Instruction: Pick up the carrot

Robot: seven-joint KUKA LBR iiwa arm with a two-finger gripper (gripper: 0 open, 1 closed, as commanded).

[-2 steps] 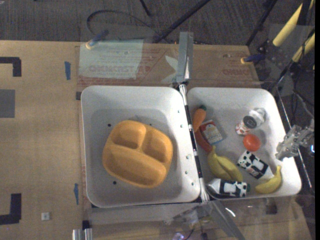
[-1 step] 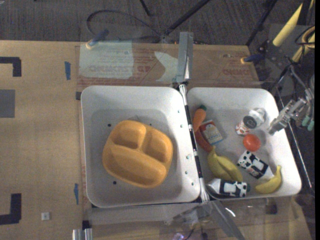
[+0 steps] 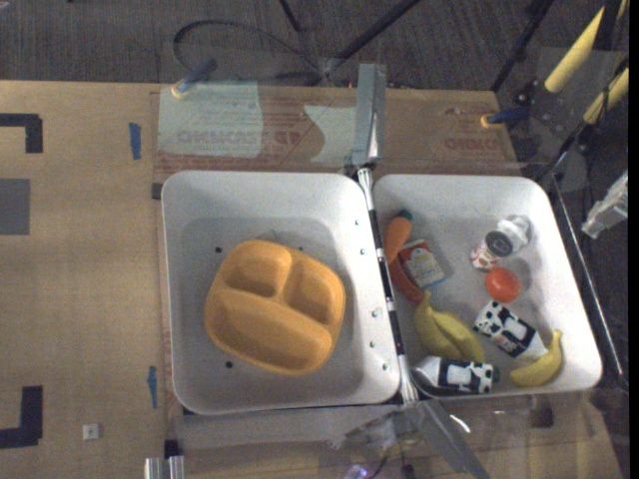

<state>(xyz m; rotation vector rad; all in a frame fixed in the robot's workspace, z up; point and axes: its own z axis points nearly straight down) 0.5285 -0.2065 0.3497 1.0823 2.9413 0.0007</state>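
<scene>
1. Since the carrot [image 3: 397,236] is lying against the right bin's [image 3: 574,257] left wall, far end, approach should be coming from above.
2. Pincer state: can't tell.
3. Small carton [image 3: 424,264] is crowding it.

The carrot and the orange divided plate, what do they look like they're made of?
The carrot looks like moulded plastic toy food: even matte orange with a small green top, though the view is too coarse to be sure. The divided plate looks like hard plastic with a soft sheen: one uniform orange-yellow piece with rounded moulded compartments.
</scene>
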